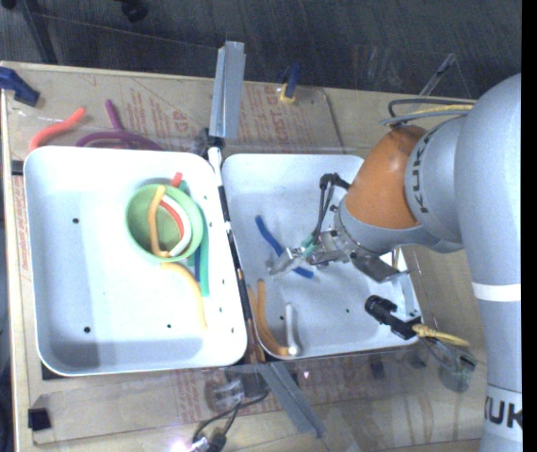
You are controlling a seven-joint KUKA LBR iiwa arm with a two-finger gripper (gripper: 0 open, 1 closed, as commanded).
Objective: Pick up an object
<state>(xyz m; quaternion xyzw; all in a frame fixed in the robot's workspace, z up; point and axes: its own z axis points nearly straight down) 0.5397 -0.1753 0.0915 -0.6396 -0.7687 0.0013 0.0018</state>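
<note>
A blue strip (270, 235) is seen lying in the right bin (250, 172), just beside the gripper (283, 264); whether it is grasped cannot be told. The approach step is judged in hand. A confirmed closure, then a lift, is called for next.

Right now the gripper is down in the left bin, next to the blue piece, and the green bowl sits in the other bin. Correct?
Wrong bin. The camera view shows the gripper down in the right bin, next to the blue piece. The green bowl sits in the other, left bin.
</note>
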